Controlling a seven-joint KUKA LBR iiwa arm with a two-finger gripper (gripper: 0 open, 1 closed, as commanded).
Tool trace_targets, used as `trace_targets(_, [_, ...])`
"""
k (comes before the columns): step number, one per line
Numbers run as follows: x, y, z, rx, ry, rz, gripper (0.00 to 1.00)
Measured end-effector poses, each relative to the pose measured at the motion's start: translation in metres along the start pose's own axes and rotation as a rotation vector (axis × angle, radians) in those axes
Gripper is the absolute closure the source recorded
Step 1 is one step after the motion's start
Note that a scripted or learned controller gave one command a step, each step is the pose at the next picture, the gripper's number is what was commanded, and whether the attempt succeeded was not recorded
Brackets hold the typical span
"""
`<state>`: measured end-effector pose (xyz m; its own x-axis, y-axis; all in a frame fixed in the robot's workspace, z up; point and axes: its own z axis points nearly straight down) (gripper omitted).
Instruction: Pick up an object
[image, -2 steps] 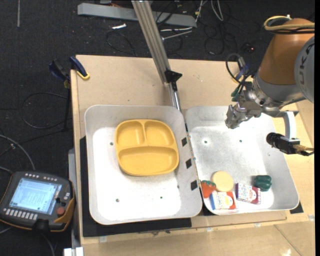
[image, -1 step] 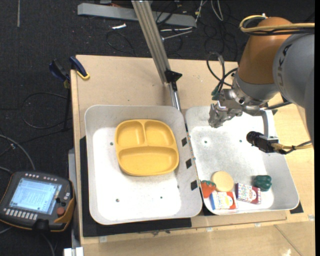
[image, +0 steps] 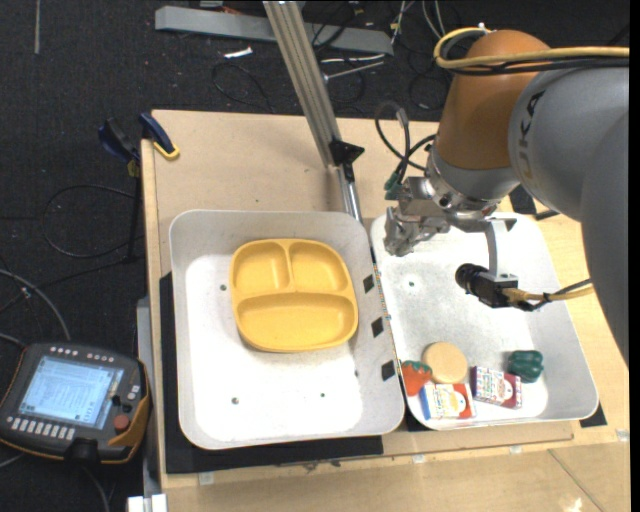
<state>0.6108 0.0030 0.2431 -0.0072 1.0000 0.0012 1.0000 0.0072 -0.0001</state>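
Note:
My gripper (image: 402, 238) hangs over the far left corner of the right bin (image: 560, 320), with nothing visibly in it. Several small objects lie along that bin's near edge, well apart from the gripper. They include a tan round disc (image: 446, 360), a small red-orange piece (image: 413, 376), a white and red packet (image: 446, 401), a pink and red box (image: 497, 387) and a dark green object (image: 526, 365). A yellow divided plate (image: 293, 295) rests in the left bin (image: 200, 400).
A black fitting on a bracket (image: 487, 285) hangs from the wrist over the middle of the right bin. A metal pole (image: 315, 90) slants up from between the bins. A teach pendant (image: 70, 400) lies on the floor at the left.

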Motion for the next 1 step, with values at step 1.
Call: trace_targets(1, [0.0451, 0.0025, 0.008, 0.001, 0.0, 0.0, 1.0])
